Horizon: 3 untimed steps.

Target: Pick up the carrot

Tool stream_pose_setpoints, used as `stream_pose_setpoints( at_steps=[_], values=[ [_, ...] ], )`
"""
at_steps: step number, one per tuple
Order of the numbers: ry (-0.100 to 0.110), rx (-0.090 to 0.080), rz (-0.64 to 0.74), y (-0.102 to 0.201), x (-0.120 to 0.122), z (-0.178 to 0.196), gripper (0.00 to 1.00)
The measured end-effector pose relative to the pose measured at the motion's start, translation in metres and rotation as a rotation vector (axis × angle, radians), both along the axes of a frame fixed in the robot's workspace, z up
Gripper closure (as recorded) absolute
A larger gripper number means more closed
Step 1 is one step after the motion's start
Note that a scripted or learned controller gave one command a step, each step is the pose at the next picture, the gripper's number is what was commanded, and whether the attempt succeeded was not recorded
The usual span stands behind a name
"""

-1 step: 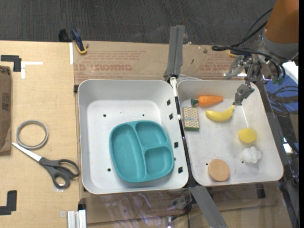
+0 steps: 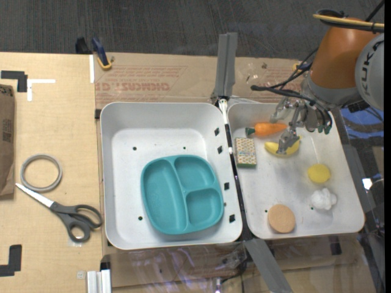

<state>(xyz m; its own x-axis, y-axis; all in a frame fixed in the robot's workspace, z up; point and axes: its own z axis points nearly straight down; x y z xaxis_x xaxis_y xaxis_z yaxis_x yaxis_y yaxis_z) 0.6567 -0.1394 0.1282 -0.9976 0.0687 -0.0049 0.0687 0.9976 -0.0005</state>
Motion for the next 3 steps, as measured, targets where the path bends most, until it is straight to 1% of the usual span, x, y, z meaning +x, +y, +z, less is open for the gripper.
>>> stream_pose_setpoints(
  at_steps=[1,2,3],
  values=[
    [-0.007,-0.002,0.002,0.001,0.002,0.011,1.0],
    [-0.001,0.0,0.237,0.093,-0.011,0.082,1.0],
    [-0.001,-0.001,0.393,0.125,0.0,0.087,1.0]
  ],
)
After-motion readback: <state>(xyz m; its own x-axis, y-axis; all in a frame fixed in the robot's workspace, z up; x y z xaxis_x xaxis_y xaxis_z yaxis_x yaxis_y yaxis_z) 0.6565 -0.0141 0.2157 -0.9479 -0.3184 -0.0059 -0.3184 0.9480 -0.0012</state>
